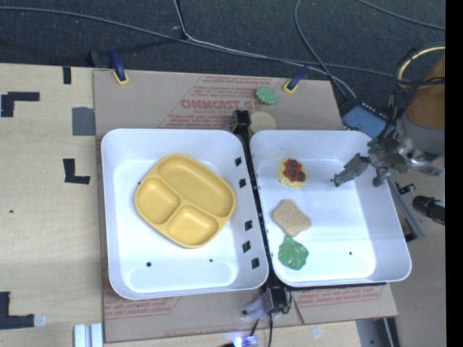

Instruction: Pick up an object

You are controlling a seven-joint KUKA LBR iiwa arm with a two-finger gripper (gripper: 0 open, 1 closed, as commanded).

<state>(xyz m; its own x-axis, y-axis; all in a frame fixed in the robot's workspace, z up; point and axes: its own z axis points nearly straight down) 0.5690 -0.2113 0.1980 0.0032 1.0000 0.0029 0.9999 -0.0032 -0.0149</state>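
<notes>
The right bin (376, 266) holds three small toy foods. A yellow round piece with red topping (292, 172) lies near the bin's back left. A tan bread slice (291, 217) lies below it, and a green leafy piece (293, 254) sits nearest the front. My gripper (359, 177) hangs over the right bin's back right part, to the right of the yellow and red piece and apart from it. Its fingers are spread open with nothing between them.
The left bin (123, 266) holds a yellow divided plate (185, 199). A green ridged toy (266, 95) lies on the cardboard behind the bins. Blue clamps (118, 71) grip the cardboard's back edge. Cables run across the dark floor behind.
</notes>
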